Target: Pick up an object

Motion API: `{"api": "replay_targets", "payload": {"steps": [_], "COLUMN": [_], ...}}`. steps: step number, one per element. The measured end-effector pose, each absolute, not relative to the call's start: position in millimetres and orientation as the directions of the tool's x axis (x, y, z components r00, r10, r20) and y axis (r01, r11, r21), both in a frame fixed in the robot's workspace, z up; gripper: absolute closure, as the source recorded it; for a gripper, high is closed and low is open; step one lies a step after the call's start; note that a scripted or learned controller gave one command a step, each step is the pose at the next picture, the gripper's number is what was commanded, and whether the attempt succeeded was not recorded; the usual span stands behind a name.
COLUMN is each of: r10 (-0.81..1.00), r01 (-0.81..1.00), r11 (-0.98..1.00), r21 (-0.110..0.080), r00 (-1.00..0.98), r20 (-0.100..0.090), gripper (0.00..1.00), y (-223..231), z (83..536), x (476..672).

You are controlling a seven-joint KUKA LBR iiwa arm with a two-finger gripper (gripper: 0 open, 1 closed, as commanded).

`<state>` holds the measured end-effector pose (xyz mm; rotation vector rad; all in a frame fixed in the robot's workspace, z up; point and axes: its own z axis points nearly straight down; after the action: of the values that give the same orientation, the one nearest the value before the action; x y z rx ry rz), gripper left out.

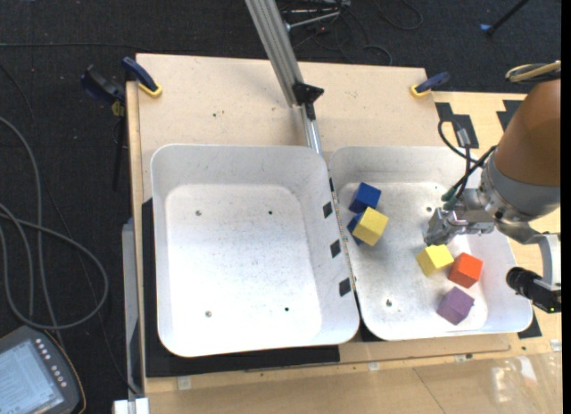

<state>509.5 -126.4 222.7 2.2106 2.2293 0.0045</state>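
Gripper low over the right-hand white bin, just above a yellow foam cube.

Finger state: cannot tell, wrist blocks the view; nothing seen held. That cube sits right of frame centre, touching an orange foam cube; a purple foam cube lies near, lower right. A blue cube and a second yellow cube rest together near the bin's left wall. Risk: crowding may let a finger land on the orange cube, nudging the target aside.

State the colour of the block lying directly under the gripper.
Yellow: the block sits just below the gripper, clearest in the camera view.
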Motion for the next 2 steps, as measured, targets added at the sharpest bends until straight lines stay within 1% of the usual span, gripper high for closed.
{"api": "replay_targets", "payload": {"steps": [1,2], "r10": [1.000,1.000], "r01": [1.000,1.000], "r11": [0.009,0.009], "r21": [-0.001,0.000], "r00": [-0.009,-0.009], "r20": [0.002,0.003], "gripper": [1.00,1.00], "y": [-68.5,-14.6], "z": [215.1,222.4], "x": [507.5,498.2]}}
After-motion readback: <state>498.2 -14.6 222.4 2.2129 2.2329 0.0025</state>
